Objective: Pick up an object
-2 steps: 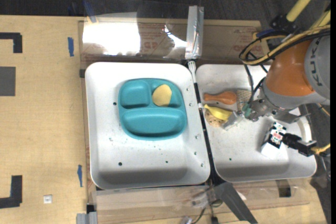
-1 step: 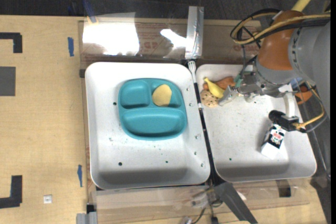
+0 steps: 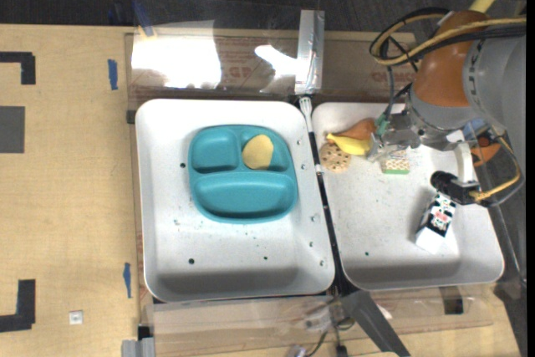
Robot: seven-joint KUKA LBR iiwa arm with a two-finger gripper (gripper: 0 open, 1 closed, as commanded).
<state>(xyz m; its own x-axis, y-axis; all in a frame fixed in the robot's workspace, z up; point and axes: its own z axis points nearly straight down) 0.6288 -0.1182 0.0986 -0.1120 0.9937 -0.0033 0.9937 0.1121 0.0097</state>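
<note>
The claw [image 3: 389,143], its grip state impossible to tell, hovers over the right white bin [image 3: 393,251] by a small green-and-white packet [image 3: 396,165] and yellow banana-shaped toy [image 3: 349,144]; centre squarely over one before descending.

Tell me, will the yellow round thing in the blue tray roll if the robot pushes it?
Probably a little. The yellow lump looks rounded like a potato, so it could wobble or roll. But it sits in a walled compartment of the teal tray, which would likely stop it. Its smooth curve might also slip from a gripper.

High slanted view over both bins [image 3: 234,276]
</note>
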